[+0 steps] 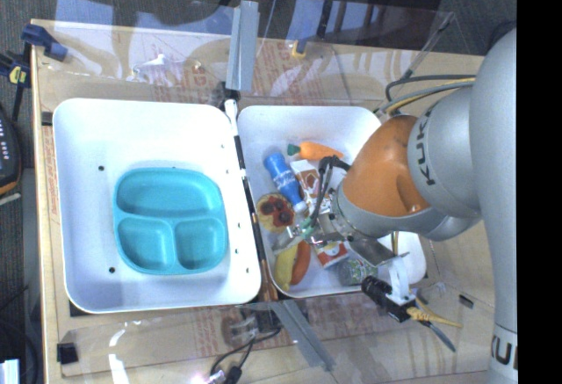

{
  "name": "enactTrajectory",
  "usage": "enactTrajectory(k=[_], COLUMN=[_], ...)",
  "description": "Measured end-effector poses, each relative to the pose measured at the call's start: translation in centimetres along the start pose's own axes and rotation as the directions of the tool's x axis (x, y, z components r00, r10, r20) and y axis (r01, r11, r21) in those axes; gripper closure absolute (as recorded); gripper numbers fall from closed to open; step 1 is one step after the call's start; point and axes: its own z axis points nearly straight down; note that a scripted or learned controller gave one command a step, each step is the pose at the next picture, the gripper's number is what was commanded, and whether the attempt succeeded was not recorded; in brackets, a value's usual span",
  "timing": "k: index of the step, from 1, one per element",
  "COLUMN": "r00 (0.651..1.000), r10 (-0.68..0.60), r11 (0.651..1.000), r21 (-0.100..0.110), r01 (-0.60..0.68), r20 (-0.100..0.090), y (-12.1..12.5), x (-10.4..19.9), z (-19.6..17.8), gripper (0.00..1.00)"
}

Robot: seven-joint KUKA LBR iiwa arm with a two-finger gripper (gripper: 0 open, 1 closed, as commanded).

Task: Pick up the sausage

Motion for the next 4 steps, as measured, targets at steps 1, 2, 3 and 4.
enactTrajectory(k=[1,2,3,4], r00=[1.0,0.979,0.983,0.936], r10=[-0.005,-0.203,-0.185,-0.351], r11=[1.0,0.979,0.983,0.936], r21=[0.002,0.003,0.004,0.002], r01=[0.005,0.203,0.185,0.351], r20=[0.0,-0.002,-0.002,-0.002], y=[0.0,-0.6,1.5,7.0], x=[0.0,-3.1,1.2,0.2], z=[-0.9,-9.6,-9.4,-12.4], gripper=[1.0,1.0,1.0,1.0])
